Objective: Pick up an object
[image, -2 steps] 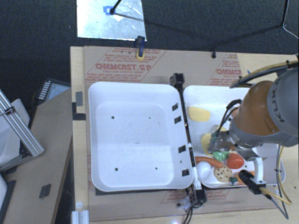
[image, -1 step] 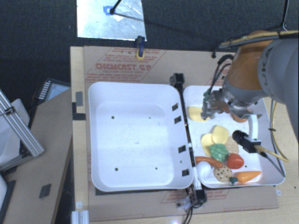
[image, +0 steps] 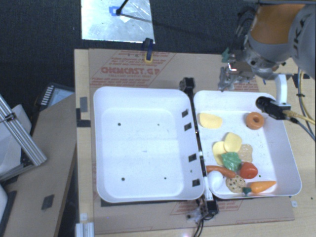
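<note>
My tool [image: 228, 80] hangs over the far rim of the right bin [image: 281, 147], above the tabletop [image: 128, 65], with nothing between its fingers; can't tell how wide they are from up here. All the toy food sits in that bin: a donut [image: 255, 120] near the far right side, a yellow slice [image: 210, 120] to its left, and a tomato [image: 248, 171], cookie [image: 235, 183] and carrot [image: 259, 186] clustered at the near end.

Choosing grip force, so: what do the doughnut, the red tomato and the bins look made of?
The doughnut looks like moulded plastic, matte orange-brown with an even colour. The red tomato seems hard plastic too, with a glossy highlight on top. The bins look like thin formed white plastic, smooth with rounded rims. All of this is judged from the sheen alone.
</note>
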Tool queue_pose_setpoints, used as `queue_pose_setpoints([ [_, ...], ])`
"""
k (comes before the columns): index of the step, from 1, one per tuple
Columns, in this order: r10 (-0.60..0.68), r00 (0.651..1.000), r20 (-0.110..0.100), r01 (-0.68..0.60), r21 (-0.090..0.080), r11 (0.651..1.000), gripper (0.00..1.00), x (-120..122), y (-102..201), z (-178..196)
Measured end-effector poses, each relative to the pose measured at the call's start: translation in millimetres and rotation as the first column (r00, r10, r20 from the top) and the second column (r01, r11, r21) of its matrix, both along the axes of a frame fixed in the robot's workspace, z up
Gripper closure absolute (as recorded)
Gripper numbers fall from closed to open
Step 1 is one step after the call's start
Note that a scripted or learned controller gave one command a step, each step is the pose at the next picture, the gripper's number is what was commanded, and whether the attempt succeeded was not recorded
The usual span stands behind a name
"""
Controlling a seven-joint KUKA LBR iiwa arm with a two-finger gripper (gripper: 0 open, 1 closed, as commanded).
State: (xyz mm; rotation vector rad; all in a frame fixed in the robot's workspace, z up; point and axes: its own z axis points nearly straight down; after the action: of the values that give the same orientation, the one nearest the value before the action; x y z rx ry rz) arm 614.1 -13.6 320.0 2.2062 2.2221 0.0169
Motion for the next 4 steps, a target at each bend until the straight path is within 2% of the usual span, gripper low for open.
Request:
queue_pose_setpoints([
  [1, 0.005, 1.0, -0.008, -0.005, 0.003, 1.0, 1.0, 25.1, 75.5, 25.4],
  [2, 0.001, 1.0, -0.01, -0.001, 0.001, 1.0, 1.0, 41.1, 119.6, 41.3],
  [3, 0.002, 1.0, -0.007, -0.002, 0.003, 1.0, 1.0, 54.8, 173.7, 83.7],
  [4, 0.004, 1.0, -0.006, -0.004, 0.004, 1.0, 1.0, 53.7, 242.1, 139.1],
])
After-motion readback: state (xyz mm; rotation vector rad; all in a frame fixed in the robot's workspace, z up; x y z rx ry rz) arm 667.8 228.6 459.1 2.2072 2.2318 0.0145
